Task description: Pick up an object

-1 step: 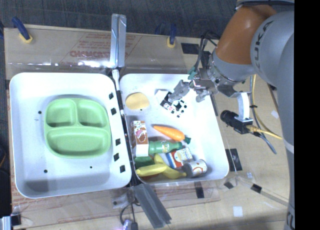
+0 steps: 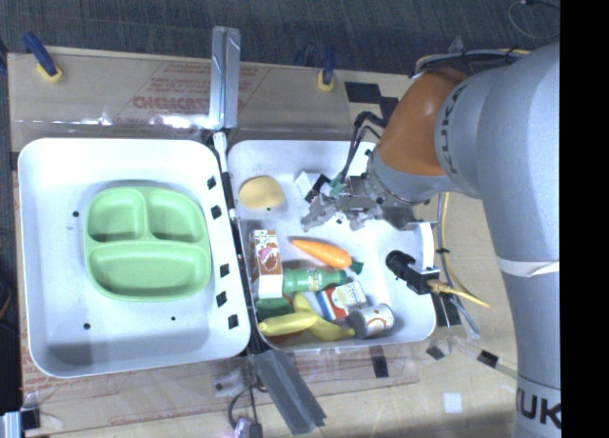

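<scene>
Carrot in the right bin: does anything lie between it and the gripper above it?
Nothing visible does. The gripper hangs over bare bin floor just above the carrot, whose upper side is uncovered. The green bottle and the carton crowd its lower and left sides, touching or nearly so.

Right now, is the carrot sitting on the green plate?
No, the carrot lies in the right bin among other items, while the green divided plate sits in the left bin.
</scene>
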`<state>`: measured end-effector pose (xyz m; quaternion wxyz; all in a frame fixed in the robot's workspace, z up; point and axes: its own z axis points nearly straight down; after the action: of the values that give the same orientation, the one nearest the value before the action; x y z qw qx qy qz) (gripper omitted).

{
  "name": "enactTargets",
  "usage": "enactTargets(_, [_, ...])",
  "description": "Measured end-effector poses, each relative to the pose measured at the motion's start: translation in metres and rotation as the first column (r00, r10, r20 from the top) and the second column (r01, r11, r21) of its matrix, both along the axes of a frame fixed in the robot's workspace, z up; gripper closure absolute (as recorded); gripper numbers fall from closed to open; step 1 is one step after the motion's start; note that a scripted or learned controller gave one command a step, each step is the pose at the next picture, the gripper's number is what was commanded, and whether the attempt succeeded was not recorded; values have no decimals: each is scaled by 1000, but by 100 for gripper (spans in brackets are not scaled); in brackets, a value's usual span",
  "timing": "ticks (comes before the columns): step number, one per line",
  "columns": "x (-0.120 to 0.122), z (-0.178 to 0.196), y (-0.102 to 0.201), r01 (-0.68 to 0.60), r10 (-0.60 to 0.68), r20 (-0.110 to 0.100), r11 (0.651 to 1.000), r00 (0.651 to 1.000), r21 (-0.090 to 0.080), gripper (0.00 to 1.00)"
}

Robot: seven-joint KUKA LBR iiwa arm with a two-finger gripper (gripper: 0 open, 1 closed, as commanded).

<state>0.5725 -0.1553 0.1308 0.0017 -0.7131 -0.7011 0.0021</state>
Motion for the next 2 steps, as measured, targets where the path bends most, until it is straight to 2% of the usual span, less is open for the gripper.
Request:
enactTargets(1, [53, -41, 44, 75, -75, 2, 997, 997, -1, 0])
enactTargets(2, [0, -40, 36, -300, 300, 2, 954, 954, 2, 0])
